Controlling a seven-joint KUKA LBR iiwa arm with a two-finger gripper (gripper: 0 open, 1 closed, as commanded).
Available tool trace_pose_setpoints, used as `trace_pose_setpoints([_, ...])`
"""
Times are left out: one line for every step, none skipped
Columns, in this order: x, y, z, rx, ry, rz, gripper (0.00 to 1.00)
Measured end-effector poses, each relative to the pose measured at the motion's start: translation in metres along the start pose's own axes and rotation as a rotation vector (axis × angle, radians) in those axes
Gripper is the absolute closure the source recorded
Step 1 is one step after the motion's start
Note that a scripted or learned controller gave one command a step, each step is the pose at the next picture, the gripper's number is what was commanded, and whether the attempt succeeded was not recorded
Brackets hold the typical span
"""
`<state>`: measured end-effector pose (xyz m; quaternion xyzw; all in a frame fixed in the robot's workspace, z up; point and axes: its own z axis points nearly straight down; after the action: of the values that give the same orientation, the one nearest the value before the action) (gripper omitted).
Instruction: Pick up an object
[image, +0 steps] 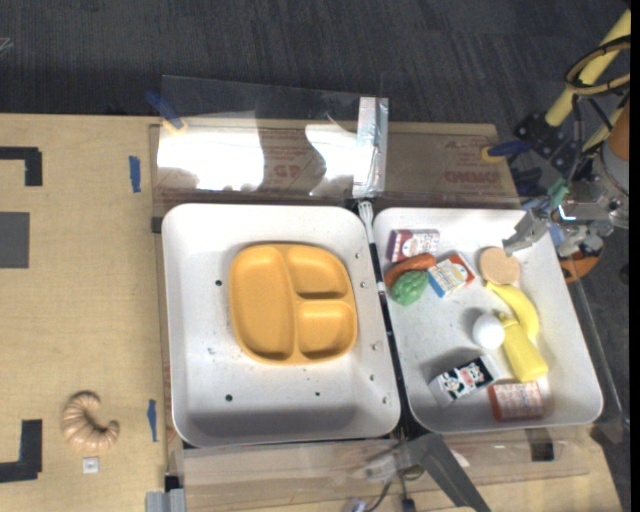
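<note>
The gripper (541, 222) hovers at the right bin's (578, 330) upper right rim, near a tan disc (499, 266). Whether its jaws are apart, I cannot tell.

**Bench Inventory: Counted Items**

White bins (180, 330): 2, side by side. Yellow divided tray (293, 302): 1, three compartments. Yellow bottle (523, 345): 1. Banana (512, 301): 1. White ball (488, 330): 1. Round tan disc (499, 265): 1, nearest the jaws. Small printed cartons or packets (462, 379): 4. Green vegetable (409, 288): 1. Red-orange sausage shape (410, 266): 1. Croissant (88, 420): 1, farthest from the jaws.
</note>
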<state>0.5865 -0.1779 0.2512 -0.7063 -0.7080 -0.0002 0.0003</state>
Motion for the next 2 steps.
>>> trace_pose_setpoints([-0.013, -0.034, 0.141, -0.008, -0.003, 0.110, 0.00])
trace_pose_setpoints([-0.018, -0.019, 0.164, -0.005, 0.003, 0.112, 0.00])
